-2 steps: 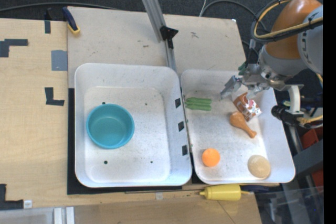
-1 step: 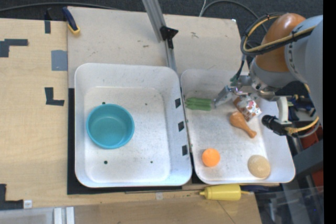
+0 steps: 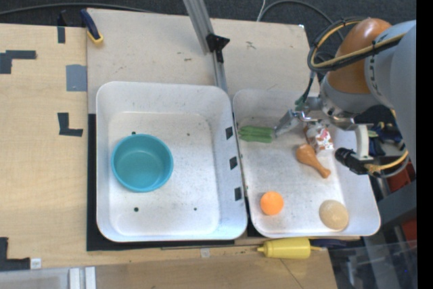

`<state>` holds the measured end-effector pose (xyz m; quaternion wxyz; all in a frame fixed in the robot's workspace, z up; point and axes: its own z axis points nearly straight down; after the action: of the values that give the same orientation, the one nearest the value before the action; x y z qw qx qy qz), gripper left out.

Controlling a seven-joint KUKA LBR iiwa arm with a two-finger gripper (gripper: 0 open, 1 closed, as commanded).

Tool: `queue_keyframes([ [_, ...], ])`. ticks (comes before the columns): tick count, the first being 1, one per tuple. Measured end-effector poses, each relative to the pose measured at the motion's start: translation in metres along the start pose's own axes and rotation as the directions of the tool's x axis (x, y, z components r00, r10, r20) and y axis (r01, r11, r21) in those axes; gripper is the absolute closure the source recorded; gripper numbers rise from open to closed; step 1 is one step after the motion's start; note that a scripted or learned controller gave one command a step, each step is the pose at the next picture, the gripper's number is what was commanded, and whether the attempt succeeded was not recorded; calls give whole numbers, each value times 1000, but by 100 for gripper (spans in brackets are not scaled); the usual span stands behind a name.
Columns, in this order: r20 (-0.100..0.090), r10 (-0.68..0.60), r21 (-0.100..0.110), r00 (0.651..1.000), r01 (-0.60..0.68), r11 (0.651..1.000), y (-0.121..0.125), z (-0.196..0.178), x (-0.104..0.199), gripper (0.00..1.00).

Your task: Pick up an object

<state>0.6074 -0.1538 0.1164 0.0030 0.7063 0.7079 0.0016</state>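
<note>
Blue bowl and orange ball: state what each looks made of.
Blue bowl: probably plastic, going by its even teal colour, smooth thin wall and soft sheen. Orange ball: plastic or foam, I cannot tell which; uniform matte orange with no glare.

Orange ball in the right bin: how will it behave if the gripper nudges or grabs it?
The orange ball looks round and smooth, so a nudge would probably roll it across the right bin. Likely light. It sits apart from neighbours, but may squirt from a pinch.
</note>
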Motion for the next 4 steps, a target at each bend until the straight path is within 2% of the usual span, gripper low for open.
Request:
queue_keyframes([
  [1, -2, -1, 8, 1000, 1, 1000, -2, -5, 1, 100],
  [2, 0, 1, 1, 1000, -1, 1000, -2, -67, -5, 100],
  [3, -1, -1, 1, 1000, 1, 1000, 8, -119, 2, 100],
  [4, -1, 0, 4, 1000, 0, 1000, 9, -154, 3, 100],
])
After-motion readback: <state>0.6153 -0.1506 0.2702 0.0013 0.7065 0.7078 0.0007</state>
